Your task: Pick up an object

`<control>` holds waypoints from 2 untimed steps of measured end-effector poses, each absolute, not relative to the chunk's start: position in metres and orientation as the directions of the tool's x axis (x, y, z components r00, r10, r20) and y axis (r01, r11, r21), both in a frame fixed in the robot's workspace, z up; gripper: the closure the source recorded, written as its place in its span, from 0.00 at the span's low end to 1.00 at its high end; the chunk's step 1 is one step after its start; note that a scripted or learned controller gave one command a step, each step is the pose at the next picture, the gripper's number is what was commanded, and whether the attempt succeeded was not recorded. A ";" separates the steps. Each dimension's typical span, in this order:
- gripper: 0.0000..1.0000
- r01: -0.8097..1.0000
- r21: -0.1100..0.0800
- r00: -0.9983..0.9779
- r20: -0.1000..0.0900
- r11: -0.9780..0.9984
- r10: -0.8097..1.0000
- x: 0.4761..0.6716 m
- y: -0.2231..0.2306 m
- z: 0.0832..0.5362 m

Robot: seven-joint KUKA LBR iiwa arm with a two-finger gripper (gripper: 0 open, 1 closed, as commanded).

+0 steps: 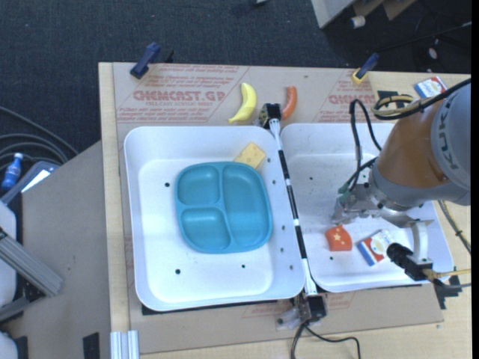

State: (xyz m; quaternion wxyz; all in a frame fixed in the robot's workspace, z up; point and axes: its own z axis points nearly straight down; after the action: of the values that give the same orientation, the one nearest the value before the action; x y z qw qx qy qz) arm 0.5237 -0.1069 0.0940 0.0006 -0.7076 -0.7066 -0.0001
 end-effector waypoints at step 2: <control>0.00 1.000 0.000 0.000 0.000 0.000 1.000 0.589 -0.121 0.085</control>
State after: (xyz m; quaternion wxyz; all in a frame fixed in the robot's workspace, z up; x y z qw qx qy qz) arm 0.5892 -0.1214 0.0846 0.0000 -0.7072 -0.7070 -0.0001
